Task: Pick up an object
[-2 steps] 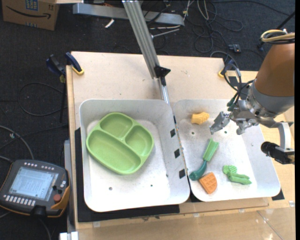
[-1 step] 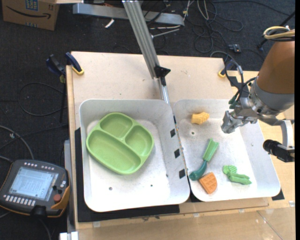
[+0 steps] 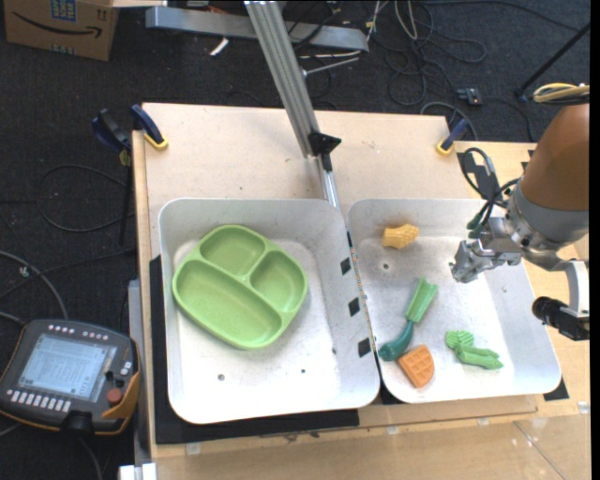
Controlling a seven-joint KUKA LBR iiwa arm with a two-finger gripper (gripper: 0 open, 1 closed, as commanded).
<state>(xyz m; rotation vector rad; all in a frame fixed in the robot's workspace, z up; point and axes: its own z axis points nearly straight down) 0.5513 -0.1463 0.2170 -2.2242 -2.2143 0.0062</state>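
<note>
The grey arm with its rounded orange band (image 3: 567, 155) reaches in from the right, and its metal two-finger gripper (image 3: 466, 265) hangs over the upper right part of the right shallow white bin (image 3: 525, 361). Whether the gripper is apart or together cannot be told from this slanted view, and nothing shows between its tips.

Just left of and slightly above the gripper lies a small yellow lumpy plastic piece (image 3: 400, 235). Below and to the left of the gripper sits a long green ribbed piece with a darker teal curved stem (image 3: 413, 316), lying at a slant. At the stem's lower end, touching or just beside it, is an orange wedge with a waffle-like grid texture (image 3: 417, 365). Below the gripper and slightly right rests a bright green knobbly toy shape (image 3: 472, 350), near the bin's lower edge.

Well to the left of the gripper, in the left shallow white bin (image 3: 187, 394), lies a smooth light green plastic plate divided into three compartments (image 3: 240, 284).

Both bins rest on a pale wooden bench (image 3: 234, 150). Far left of the gripper, on the dark carpet, lies a grey handheld control pendant with a lit screen (image 3: 66, 372); its text is too small to read. A cardboard box with blue printing (image 3: 62, 23) sits at the top left corner.
</note>
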